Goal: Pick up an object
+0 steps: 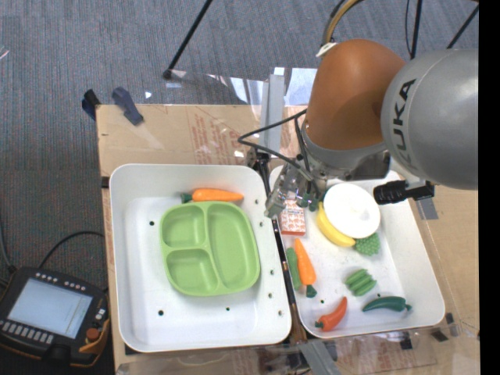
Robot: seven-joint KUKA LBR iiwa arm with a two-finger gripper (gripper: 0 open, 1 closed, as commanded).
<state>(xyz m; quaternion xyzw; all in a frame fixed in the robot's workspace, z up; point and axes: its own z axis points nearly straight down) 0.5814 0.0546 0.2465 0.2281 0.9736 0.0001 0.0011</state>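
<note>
My gripper (291,194) hangs over the far left corner of the right bin (426,276), just above a small red and white box (293,220). The view does not show whether the box touches it. Close by in that bin lie a yellow banana (334,232), a white round dish (352,210), an orange carrot (305,263) and a green vegetable (292,258) beside the carrot. The grey arm with its orange band (351,92) covers the bin's far edge.
Further right-bin items are a bumpy green piece (368,244), a green pickle (359,281), a dark green pepper (385,305) and a red chili (332,315). The left bin (133,287) holds a green divided plate (209,248) and another carrot (217,195). A teach pendant (51,311) lies lower left.
</note>
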